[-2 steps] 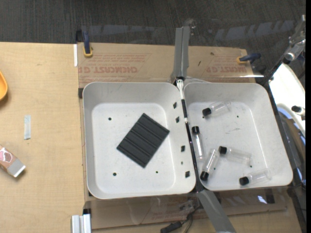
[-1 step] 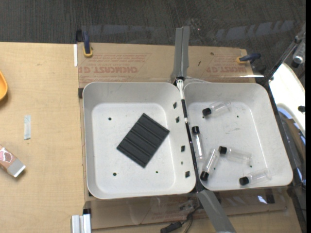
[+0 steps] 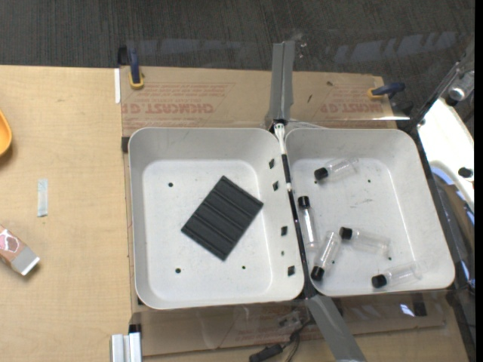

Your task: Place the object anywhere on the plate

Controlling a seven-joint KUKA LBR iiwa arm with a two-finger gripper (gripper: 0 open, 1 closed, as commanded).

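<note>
Left bin (image 3: 143,225) holds one dark ribbed rectangular plate (image 3: 223,218), lying flat and turned at an angle near the bin's middle. Right bin (image 3: 423,202) holds five clear vials with black caps: one (image 3: 334,171) toward the far side, one (image 3: 305,216) along the left wall, two (image 3: 323,256) (image 3: 364,238) near the middle, and one (image 3: 394,277) by the near right corner. The bins sit side by side, touching, on a brown cardboard sheet (image 3: 196,100).

Pale arm (image 3: 453,138) at the right edge (partly cropped); slanting up-right.
</note>
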